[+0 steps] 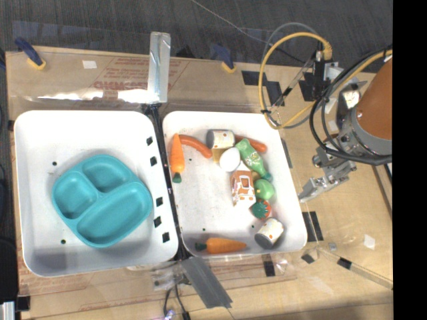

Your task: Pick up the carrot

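carrot: lies by the left wall of the right bin, near its far-left corner, pointing far-to-near, green end nearest.
2nd carrot: by the near wall, lying along it; a curved orange piece sits just beside the first.
handling: looks like toy plastic, so prob. light, stiff, smooth, may slip; tapered.
grip pt: mid-body, across the short axis; wall close on the left, little room.
gripper: outside the bin, past its right edge, holding nothing; open or closed can't tell.
left bin: teal plate.
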Tool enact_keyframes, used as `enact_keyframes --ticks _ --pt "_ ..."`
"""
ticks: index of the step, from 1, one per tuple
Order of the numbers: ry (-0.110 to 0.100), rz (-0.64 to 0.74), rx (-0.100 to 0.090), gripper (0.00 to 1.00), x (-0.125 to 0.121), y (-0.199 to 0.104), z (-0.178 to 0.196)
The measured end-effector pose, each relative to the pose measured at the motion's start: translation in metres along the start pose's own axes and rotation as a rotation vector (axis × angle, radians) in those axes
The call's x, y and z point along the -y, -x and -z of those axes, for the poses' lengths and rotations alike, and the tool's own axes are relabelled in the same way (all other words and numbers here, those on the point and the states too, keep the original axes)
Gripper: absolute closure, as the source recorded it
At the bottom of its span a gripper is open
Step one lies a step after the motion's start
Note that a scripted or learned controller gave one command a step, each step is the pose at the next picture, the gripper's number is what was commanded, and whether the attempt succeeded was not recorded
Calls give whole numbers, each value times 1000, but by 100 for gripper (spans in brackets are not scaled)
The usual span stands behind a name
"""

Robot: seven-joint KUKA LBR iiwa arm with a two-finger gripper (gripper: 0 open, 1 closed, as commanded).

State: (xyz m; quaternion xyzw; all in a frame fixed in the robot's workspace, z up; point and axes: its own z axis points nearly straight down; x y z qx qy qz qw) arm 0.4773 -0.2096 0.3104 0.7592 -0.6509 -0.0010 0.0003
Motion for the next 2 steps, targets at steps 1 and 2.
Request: enact_keyframes --ticks 1,2 --pt "0 287 0 100 1 5 -20" --pt "-3 560 -2 100 2 12 31"
